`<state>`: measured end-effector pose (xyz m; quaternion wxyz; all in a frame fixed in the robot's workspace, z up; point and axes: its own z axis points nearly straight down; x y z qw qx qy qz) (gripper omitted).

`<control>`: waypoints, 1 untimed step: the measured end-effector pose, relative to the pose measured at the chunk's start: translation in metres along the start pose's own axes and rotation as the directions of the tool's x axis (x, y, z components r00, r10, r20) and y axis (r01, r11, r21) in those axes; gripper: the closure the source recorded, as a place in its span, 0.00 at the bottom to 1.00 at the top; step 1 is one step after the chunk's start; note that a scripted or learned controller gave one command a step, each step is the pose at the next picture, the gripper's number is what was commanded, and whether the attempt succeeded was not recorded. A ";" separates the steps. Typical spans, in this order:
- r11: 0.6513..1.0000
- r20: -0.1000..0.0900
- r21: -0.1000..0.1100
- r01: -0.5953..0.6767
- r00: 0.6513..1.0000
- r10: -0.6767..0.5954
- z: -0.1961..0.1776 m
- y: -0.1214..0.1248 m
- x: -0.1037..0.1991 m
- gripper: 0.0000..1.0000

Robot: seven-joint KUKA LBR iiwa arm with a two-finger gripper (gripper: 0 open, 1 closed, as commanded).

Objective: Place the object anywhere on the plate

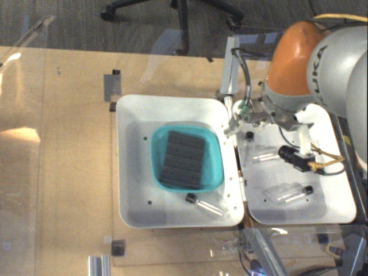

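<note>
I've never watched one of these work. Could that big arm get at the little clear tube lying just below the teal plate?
Probably yes. The clear tube lies flat in the open on the left bin floor, just off the teal plate, nothing over it. The arm hangs above the right bin, so it would have to cross over.

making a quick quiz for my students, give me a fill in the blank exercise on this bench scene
1. The teal plate sits in the ____ bin of the camera view.
2. The dark ridged block lies on the ____.
3. The clear vial with a black cap in the left bin lies ____ the plate.
4. The arm has an ____ band above its wrist.

Missing words: left; plate; outside; orange
</note>
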<state>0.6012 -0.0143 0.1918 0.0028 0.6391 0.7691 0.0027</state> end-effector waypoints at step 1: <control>1.000 0.001 0.001 -0.023 1.000 0.023 -0.017 -0.001 -0.014 0.00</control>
